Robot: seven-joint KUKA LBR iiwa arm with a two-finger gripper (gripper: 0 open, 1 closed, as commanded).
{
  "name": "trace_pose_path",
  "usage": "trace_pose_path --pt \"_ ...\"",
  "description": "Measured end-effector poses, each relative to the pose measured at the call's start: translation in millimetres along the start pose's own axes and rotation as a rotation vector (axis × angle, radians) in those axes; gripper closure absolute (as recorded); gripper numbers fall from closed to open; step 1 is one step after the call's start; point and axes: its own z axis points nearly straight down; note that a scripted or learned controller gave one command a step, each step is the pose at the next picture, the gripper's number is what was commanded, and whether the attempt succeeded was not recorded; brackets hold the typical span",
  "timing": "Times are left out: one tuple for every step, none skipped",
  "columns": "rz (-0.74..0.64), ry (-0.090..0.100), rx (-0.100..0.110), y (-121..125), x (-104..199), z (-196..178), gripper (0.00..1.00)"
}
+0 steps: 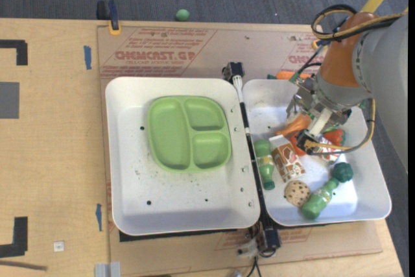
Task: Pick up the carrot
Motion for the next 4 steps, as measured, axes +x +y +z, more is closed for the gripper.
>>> trace_pose_path --pt "-0.466 -0.003 -0.007 -17.2 -43.3 8.9 1.00" --pt "-0.827 -0.008 -0.002 14.1 -127.0 8.6 1.00" --pt "-0.794 -0.008 0.009 58.4 -31.9 10.6 1.00" --pt "-0.915 -0.008 0.009 94.1 -48.2 -147.8 1.00"
